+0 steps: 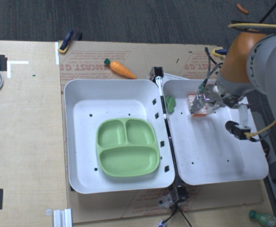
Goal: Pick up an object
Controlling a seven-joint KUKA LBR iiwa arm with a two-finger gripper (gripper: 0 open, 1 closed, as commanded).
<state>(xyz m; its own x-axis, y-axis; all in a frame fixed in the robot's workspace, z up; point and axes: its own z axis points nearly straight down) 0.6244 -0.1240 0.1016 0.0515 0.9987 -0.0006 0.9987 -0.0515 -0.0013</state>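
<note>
My gripper [198,106] is low over the back left part of the right bin [223,164], with the grey arm and its orange band reaching in from the right. A small red and white object [199,113] shows right at the gripper's tip, partly hidden by it. Whether the gripper touches or holds it is unclear. A small green leafy object [169,103] lies against the right bin's left wall, a short way left of the gripper.
The left bin [81,103] holds a green divided plate [127,147]. An orange toy carrot [120,68] lies on the cardboard behind the bins. A black cable end [233,126] hangs over the right bin. A blue-handled tool [66,41] rests at the cardboard's back left corner.
</note>
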